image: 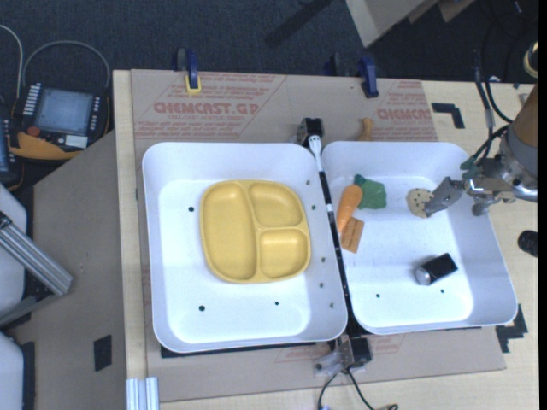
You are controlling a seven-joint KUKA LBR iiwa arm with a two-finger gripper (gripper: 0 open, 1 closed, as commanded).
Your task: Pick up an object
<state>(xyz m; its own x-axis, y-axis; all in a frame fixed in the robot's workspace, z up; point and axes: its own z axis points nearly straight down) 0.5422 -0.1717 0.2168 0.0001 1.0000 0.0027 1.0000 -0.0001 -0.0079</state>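
Note:
In the right bin (479, 306) lie an orange carrot (349, 204), a green toy (371, 193) touching the carrot's top, a small brown-orange block (352, 234), a tan round disc (418, 201) and a black and silver object (436, 269). My gripper (460, 203) hangs over the right side of this bin, just right of the tan disc. It is open, its two grey fingers (444, 197) spread apart with nothing between them.
The left bin (171, 229) holds a yellow divided plate (255, 229). Blue clamps (191, 68) stand on the cardboard at the back. A black cable and connector (313, 135) run along the seam between the bins.

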